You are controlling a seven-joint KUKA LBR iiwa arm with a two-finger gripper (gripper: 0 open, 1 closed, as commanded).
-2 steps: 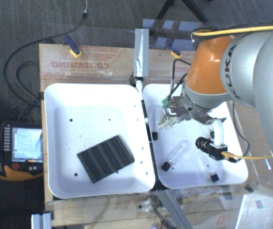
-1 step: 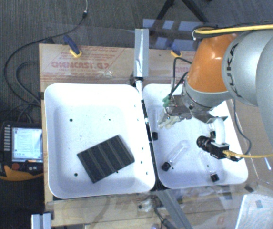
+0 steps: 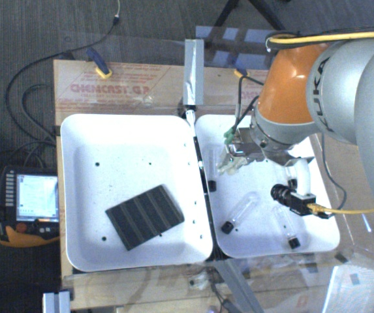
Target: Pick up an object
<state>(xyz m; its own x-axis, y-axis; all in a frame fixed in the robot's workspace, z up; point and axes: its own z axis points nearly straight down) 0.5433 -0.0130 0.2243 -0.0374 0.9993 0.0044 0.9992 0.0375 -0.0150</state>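
Left to right: a ridged black block lies tilted near the front edge of the left bin. In the right bin, two clear tubes with black caps lie near the front edge. The tool hangs over that bin's rear left part, beneath the orange-banded arm; its state cannot be told.
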